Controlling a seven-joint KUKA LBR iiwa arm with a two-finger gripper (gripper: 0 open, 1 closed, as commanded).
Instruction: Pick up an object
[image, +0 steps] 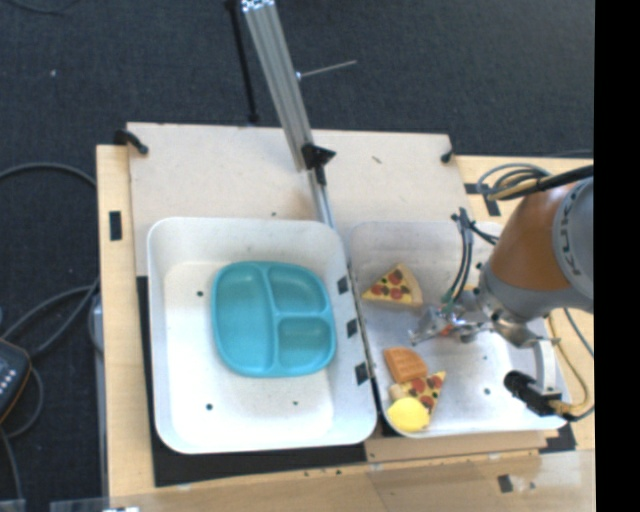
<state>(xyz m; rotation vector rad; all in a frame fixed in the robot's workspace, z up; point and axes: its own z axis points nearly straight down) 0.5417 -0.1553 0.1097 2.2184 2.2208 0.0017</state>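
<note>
Camera view: I've got the jaws (437, 327) low in the right bin (520, 415), approach step I'd say, nothing lifted yet. Can't tell how far they're open; nothing visibly between them. Nearest target: pizza slice (393, 286), flat triangle w/ red dots, just up-left of the jaws. Below them sit an orange ridged block (405, 364), a 2nd pizza piece (432, 386) and a smooth yellow lemon (407, 413), bunched together. Next move prob needs a short shift over one item, then closing. Left bin (175, 400) holds a glossy teal divided plate (273, 320), well left.
</note>
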